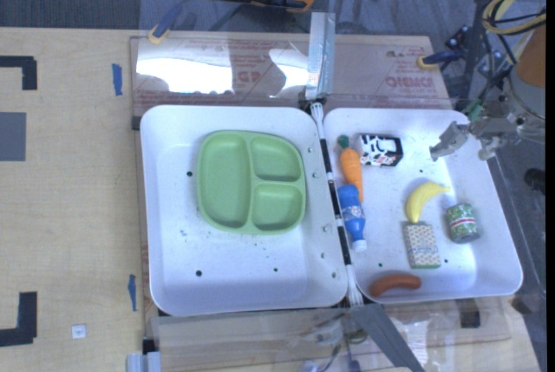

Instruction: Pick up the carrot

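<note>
The carrot (349,165) lies in the right bin (494,214), close against the bin's left wall and toward its far end, its green top pointing to the far edge of the counter (61,188). A blue and white bottle (352,217) lies just below it, along the same wall, nearly end to end with the carrot. A black and white cow-patterned block (380,150) sits just to the right of the carrot's top.

My gripper (453,141) hangs over the far right part of the right bin, well apart from the carrot and with nothing between its fingers; I cannot tell whether they are spread or closed.

Toward the middle of that bin lies a banana (423,199), with a small green can (462,222) just beside it on the right and a patterned box (421,244) just below it. A sausage (395,283) lies near the bin's near edge.

The left bin (165,223) holds a green divided plate (251,182), lying flat in the bin's middle.
</note>
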